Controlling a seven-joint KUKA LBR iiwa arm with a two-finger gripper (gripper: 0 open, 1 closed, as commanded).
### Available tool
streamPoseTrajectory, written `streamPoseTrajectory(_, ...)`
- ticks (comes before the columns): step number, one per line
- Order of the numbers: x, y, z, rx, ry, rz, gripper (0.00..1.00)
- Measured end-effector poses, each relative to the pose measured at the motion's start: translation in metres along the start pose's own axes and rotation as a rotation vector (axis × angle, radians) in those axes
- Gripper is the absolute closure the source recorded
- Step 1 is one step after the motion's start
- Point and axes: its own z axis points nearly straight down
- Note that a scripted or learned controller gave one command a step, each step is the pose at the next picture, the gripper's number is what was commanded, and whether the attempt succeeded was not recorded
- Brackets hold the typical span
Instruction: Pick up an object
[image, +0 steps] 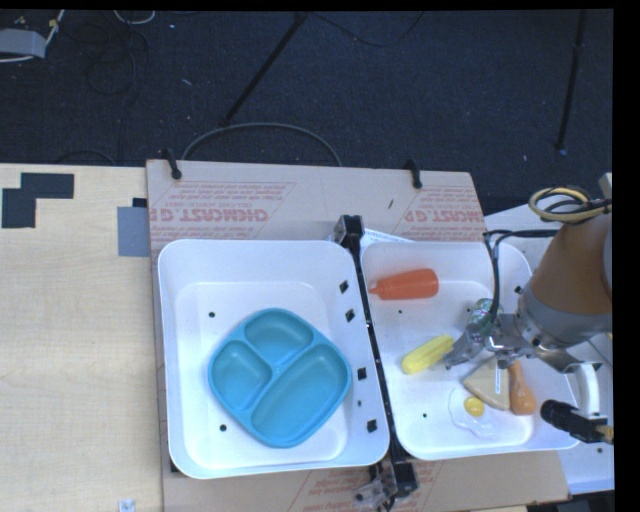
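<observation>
Camera view gives you the claw (478, 338) low in the right bin (440, 440), at the right of the frame, its tip just beside the yellow corn cob (427, 354). You cannot tell from here whether it grips anything. An orange bottle-like piece (405, 285) lies toward the bin's upper edge. At the bin's lower right sit a pale wedge (484, 384), an orange carrot-like piece (520, 390) and a small yellow item (474, 406). The left bin (190, 430) holds a blue divided plate (279, 376).
</observation>
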Motion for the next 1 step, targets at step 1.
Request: streamPoseTrajectory(1,-0.0013,0.0037,0.0381,-0.019,-0.009,0.0,0.0)
